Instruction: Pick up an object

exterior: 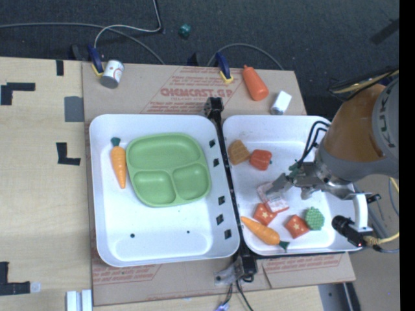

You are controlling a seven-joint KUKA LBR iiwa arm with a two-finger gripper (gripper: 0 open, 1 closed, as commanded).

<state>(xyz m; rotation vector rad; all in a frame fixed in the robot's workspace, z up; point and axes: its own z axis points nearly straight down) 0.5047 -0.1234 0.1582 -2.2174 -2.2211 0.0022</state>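
Where the arm (360,131) reaches in from the right, its end effector (280,188) sits low over the middle of the right bin (275,125), just above a pale pink-and-white packet-like item (275,203). Whether the fingers are apart or together cannot be told — they blur against the packet, and nothing is clearly seen between them.

Right bin contents:
- brown bread-like piece (237,151) near the upper left corner
- red pepper-like piece (260,159) just beside it, to the right
- small red piece (264,213) just below-left of the packet
- orange carrot (261,231) lying slantwise along the lower left
- red strawberry-like piece (297,226), touching or nearly touching a green knobbly piece (315,218) at the lower right

Left bin (104,193): a green divided plate (168,169) rests in the upper middle; a second carrot (118,162) lies upright just beside the plate's left edge, green top pointing away.

Outside the bins, on the cardboard sheet (188,92) covering the counter (32,173) — an orange bottle-like item (255,83), a small white block (281,102) near it, and a small can (112,72) at the upper left. Cables run across the dark floor beyond.
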